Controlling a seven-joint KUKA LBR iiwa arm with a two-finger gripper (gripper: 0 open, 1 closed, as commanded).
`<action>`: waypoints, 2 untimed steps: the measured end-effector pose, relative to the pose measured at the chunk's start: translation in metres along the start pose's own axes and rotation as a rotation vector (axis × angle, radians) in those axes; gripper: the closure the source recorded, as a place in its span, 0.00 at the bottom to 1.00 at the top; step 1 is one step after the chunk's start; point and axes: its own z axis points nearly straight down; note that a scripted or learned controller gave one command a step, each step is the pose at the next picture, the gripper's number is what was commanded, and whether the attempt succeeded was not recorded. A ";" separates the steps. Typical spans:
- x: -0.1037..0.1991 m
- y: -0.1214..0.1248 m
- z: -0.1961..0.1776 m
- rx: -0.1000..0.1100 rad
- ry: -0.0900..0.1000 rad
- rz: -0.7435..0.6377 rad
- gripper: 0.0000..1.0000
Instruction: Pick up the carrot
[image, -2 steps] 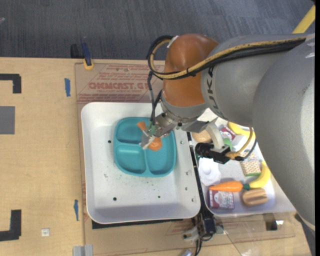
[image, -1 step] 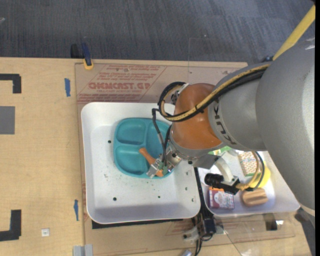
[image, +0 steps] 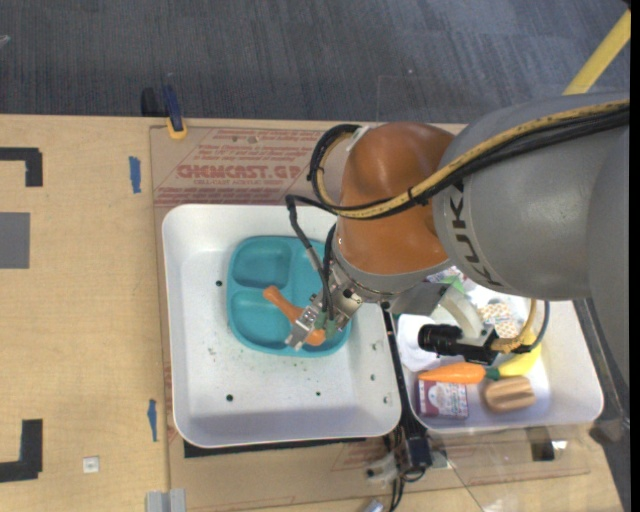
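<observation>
One gripper (image: 312, 328) low over teal plate (image: 252, 275) in left bin (image: 190, 330), fingers closed around carrot (image: 290, 310)

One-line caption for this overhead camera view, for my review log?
KUKA arm's gripper down at the carrot on a teal divided plate in the left bin.

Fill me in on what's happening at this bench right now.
The grey and orange arm has reached over the left bin, with its gripper down at the near right edge of a teal divided plate. An orange carrot lies on that plate, its far end running under the gripper; whether it is actually gripped isn't clear from here. The right bin holds other toy food, including a second carrot-like piece and a bread roll.
</observation>
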 end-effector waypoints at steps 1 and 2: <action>0.011 -0.028 0.020 0.015 0.008 0.203 1.00; 0.019 -0.017 -0.026 0.005 0.000 0.396 1.00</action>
